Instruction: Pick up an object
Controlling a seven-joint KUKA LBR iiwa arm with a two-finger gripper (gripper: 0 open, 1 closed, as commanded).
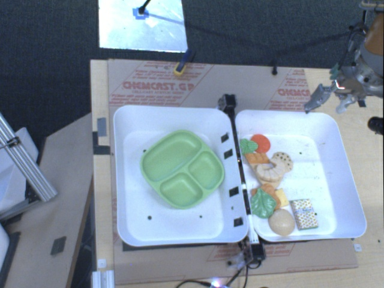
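Note:
The right bin [336, 161] holds a cluster of toy food along its left side. There is a red-orange tomato piece [260, 142], a round speckled cookie [281, 160], a tan bread piece [268, 173], a green leafy piece [263, 203], a beige egg [281, 222] and a small patterned packet [304, 213]. My gripper [330, 97] hangs above the bin's far right corner, well away from the food. Its two fingers [314, 98] are spread apart with nothing between them.
The left bin [129, 161] holds a green divided plate [182, 169]. A black divider with clips [234, 161] runs between the bins. Cardboard [156, 83] lies under both bins, with a yellow clip [180, 69] at its far edge.

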